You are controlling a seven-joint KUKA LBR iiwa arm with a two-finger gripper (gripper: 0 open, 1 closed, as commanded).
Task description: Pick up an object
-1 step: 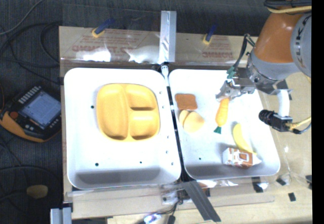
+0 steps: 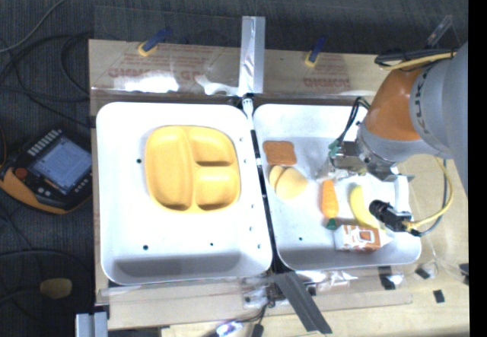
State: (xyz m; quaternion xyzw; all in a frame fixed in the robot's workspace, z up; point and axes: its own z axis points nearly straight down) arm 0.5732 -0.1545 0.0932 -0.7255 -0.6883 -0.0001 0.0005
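**Over the right bin: arm poised above the toy food, nothing lifted**

In the right bin [image 2: 300, 248], the arm's wrist hangs over the upper right part, its orange band above and the pincer [image 2: 344, 160] somewhere beneath the grey housing, near the carrot's top end. Whether the pincer is open or closed cannot be told from this slanted look down; nothing is seen gripped in it.

The candidates all lie in this bin: an orange carrot [image 2: 329, 200] lying roughly upright in the frame, a yellow banana [image 2: 361, 205] just beside it on the right, a small printed carton [image 2: 358, 237] touching the bin's lower right corner region, a pale round piece [image 2: 287, 182] and a brown waffle-like square [image 2: 279, 151] near the bin's left wall. The left bin [image 2: 122, 244] holds a yellow divided tray [image 2: 192, 168].

My reading: this is the approach step, with the pick not yet made. The next move calls for settling on one item and dropping straight onto it; the carrot looks nearest.

Room is tight on the right: carrot, banana and carton crowd together, and the right wall and a black fitting with a yellow cable [image 2: 437, 210] sit close. The bin's middle floor, between the carrot and the round piece, offers open space.
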